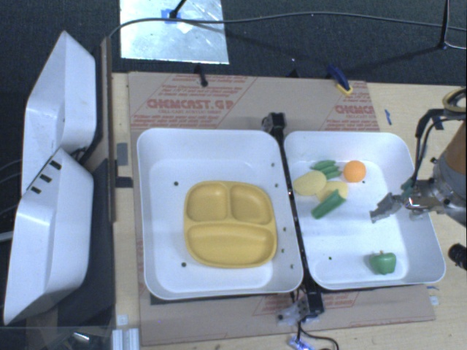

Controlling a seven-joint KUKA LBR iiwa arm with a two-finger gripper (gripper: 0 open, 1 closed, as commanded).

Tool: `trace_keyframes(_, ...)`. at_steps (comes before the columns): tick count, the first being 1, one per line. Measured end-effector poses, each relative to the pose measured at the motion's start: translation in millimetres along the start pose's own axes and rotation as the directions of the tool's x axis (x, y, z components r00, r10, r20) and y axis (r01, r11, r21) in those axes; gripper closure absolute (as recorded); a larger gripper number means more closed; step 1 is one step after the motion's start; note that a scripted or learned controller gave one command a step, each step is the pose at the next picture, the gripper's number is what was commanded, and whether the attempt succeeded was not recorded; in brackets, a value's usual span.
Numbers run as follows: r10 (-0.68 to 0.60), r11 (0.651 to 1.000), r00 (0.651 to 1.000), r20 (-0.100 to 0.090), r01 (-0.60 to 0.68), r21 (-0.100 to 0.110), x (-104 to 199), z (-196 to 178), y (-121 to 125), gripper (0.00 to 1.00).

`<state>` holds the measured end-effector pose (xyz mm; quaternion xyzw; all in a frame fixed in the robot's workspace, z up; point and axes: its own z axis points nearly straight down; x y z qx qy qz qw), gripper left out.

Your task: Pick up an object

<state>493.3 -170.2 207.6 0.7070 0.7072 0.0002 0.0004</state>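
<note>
So here's my view: 2 white bins side by side on the worktop point(241, 93), and I'll use the right bin point(365, 268) as my reference for everything. My gripper point(381, 211) is poking in over its right wall, about halfway down that side, hanging above bare bin floor. I honestly can't tell from this angle how it's set, too small and dark to read, but nothing is in it as far as I can see.

The stuff to pick is all inside the right bin. Up in its top-left area there's a cluster: an orange ball point(354, 170), a green bean pod point(326, 168), 2 pale yellow pieces point(311, 184) touching each other, and a longer green stick point(327, 204) leaning off the lower yellow one. Down near the bin's bottom-right corner sits a green pepper point(382, 262), well apart from the cluster.

Left of the right bin, the other bin point(160, 166) has a yellow divided plate point(230, 223) with 3 sections.
</note>
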Motion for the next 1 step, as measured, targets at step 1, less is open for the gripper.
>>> trace_keyframes(1, -0.002, 1.0, 1.0, 0.001, 0.002, -0.002, -8.8, -13.9, 66.9, 0.0)
